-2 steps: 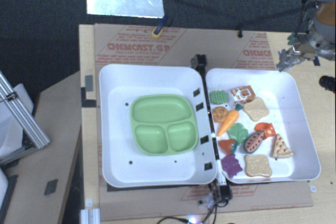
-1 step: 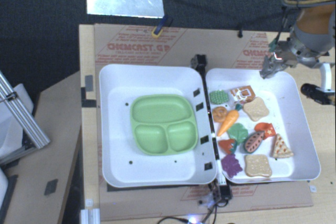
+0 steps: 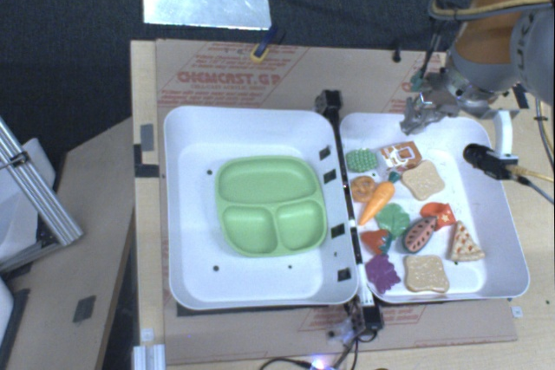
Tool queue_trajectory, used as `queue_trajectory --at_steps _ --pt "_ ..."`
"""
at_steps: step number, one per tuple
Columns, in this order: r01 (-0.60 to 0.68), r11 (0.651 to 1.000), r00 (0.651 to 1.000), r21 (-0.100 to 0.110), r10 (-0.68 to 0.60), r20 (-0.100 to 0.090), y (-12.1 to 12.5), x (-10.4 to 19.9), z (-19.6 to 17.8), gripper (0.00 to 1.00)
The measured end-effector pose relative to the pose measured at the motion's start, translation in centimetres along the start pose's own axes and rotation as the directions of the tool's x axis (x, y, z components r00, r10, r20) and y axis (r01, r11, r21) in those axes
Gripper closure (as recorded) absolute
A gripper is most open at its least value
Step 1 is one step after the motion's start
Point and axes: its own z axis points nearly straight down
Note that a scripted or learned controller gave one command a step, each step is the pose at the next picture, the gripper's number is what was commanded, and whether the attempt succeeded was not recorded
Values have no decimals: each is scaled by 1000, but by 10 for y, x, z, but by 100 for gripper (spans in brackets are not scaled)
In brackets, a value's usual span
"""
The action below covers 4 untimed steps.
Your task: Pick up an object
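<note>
- The metal two-finger pincer (image 3: 420, 119) hangs over the right shallow white bin (image 3: 501, 225) at its twelve o'clock rim; I cannot tell how it is set or whether it has hold of anything.
- Plastic toy foods lie toward six o'clock: an orange carrot (image 3: 376, 201), a tan bread slice (image 3: 422, 180), a purple grape bunch (image 3: 382, 272).
- At nine o'clock, the left bin (image 3: 186, 186) carries a green divided tray (image 3: 267, 205).

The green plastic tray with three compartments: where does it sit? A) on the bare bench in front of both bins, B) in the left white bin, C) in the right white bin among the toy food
B: the green plastic tray lies flat in the left white bin, while the toy food fills the right white bin.
</note>
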Motion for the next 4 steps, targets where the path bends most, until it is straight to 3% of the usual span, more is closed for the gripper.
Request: queue_trajectory --at_steps 2,3,4 --pt "1 1000 1000 -1 -1 -1 -20 110 -11 100" --pt "-2 1000 1000 1 2 1 -26 131 -2 100" --pt "-4 1000 1000 0 4 1 -33 133 -12 100"
